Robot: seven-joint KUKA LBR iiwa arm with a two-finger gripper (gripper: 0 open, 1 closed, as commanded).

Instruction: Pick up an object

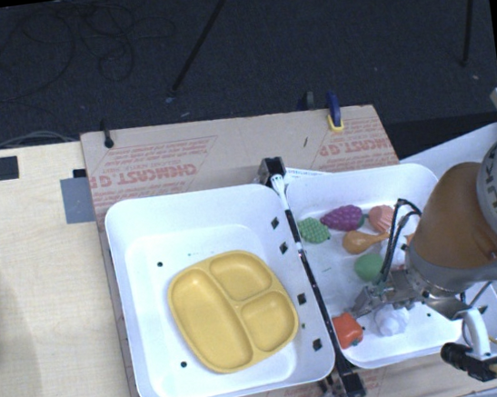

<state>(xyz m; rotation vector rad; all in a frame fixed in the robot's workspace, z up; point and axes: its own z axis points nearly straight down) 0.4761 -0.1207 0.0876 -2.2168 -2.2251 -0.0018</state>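
Observation:
The right bin point(416, 180) holds several toy foods. At its back are a green piece point(313, 230), purple grapes point(343, 218) and a salmon piece point(381, 217). An orange-brown piece point(358, 242) and a round green piece point(367, 266) lie in the middle. A red-orange piece point(347, 329) and a small white piece point(390, 322) sit at the front. My gripper point(380, 301) hangs low over the front of this bin, just above the white piece and right of the red-orange one. The arm's orange band point(453, 219) covers the bin's right side.
The left bin point(137, 254) carries a yellow divided plate point(232, 310). A black-clipped divider point(297, 269) separates the bins. Cardboard point(178, 157) lies under both, and a dark cable point(397, 222) loops beside the wrist.

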